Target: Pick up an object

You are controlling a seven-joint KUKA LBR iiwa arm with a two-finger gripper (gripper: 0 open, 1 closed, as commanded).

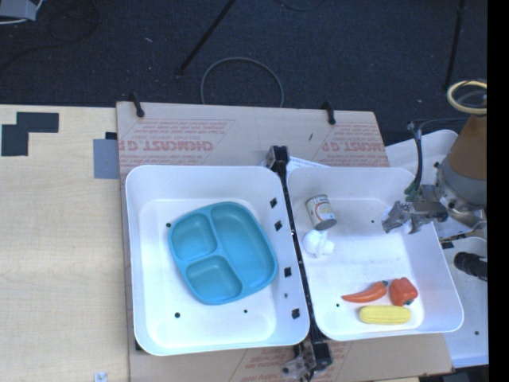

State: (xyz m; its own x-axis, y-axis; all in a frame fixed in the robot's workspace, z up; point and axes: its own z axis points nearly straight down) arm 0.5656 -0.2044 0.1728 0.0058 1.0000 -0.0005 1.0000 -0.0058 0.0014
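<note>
the fingers (400,216) hang over the right side of the right bin (433,313), grey and small against the white; whether they are apart or together i cannot tell, and nothing shows between them. behind them the grey wrist runs back to the orange band (471,151) at the right edge.

in that same bin, well left of the fingers, a small can (320,211) with a red and white label lies tilted near the dividing wall, and just below it sits a white lumpy object (316,244). toward the near side of the bin three toy foods lie close together: an orange chili pepper (365,294), a red bell pepper (403,290) just right of it, and a yellow corn cob (385,315) below both. all of them rest on the bin floor, apart from the fingers.

the left bin (147,213) holds a blue divided plate (222,251) with three compartments, set at a slant. both bins sit on a cardboard sheet (238,138) on the light wooden desk (56,253).
</note>
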